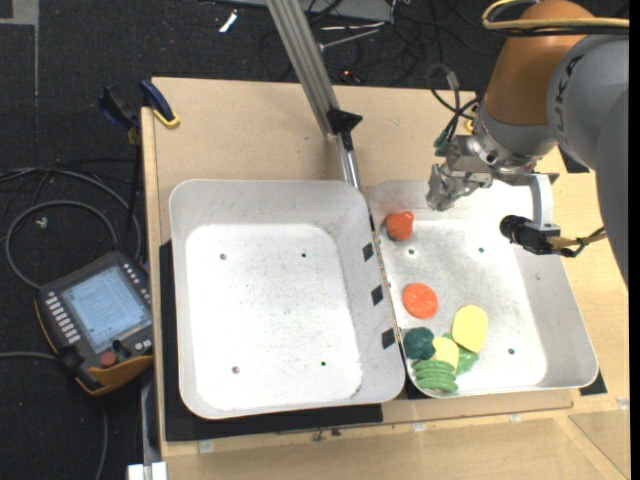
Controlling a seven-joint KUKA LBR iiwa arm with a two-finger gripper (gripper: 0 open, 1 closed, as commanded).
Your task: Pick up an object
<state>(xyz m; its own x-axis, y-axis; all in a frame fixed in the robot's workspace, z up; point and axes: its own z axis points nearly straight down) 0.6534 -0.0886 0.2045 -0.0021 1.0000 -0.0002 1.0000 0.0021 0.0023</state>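
**Gripper over the right bin's back edge, nothing between its fingers**

Candidates all sit in the right bin point(560, 298). Nearest to the tool: a small orange-red piece point(400, 225), up against the bin's left wall near the back. Further forward, a flat orange disc point(420, 299), apart from the first. Front-left corner holds a cluster: yellow piece point(470, 327), dark green piece point(418, 343), and a ribbed light green piece point(435, 374), all touching or overlapping, with another pale yellow bit between them.

The gripper point(442, 197) hangs near the bin's back rim, to the right of the orange-red piece and clear of it. Fingers point down; whether they are apart or together cannot be told at this angle, but no object is seen between them.

Judgement: pick not yet made. The orange-red piece is closest but hugs the wall, so finger clearance on that side looks tight. The disc lies flat, awkward to pinch. The cluster risks a multi-grab.

The left bin point(200, 218) carries no candidates; the arm point(580, 78) enters from the right.
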